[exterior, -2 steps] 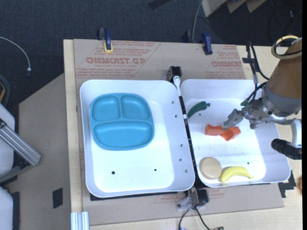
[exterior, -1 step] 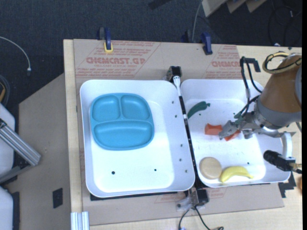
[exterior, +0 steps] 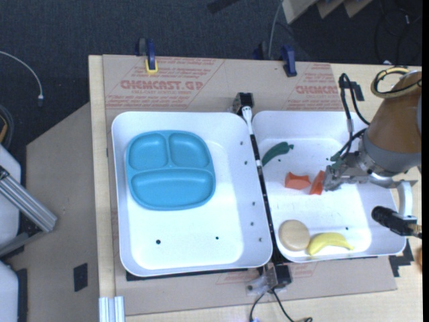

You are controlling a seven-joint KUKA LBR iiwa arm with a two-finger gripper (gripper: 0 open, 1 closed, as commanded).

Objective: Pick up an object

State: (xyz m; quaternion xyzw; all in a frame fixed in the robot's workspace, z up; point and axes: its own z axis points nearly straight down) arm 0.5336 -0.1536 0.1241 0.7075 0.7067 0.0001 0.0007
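Note:
In the right bin (exterior: 375, 250) lie a dark green pod-shaped piece (exterior: 276, 151), an orange block (exterior: 297, 180), a red-orange piece (exterior: 316, 184), a beige round item (exterior: 293, 234) and a yellow banana (exterior: 330, 243). My gripper (exterior: 332, 177) is low in this bin, right of centre, its tip touching or nearly touching the right side of the red-orange piece. The grey wrist with its orange band (exterior: 395, 129) rises behind it to the right. The tip is dark and small against the bin floor.
A blue divided plate (exterior: 171, 169) rests in the left bin (exterior: 194, 247). A ridge with a black clamp (exterior: 244, 103) at its far end separates the two bins. Cables (exterior: 347, 99) hang beside the arm at the right bin's far edge.

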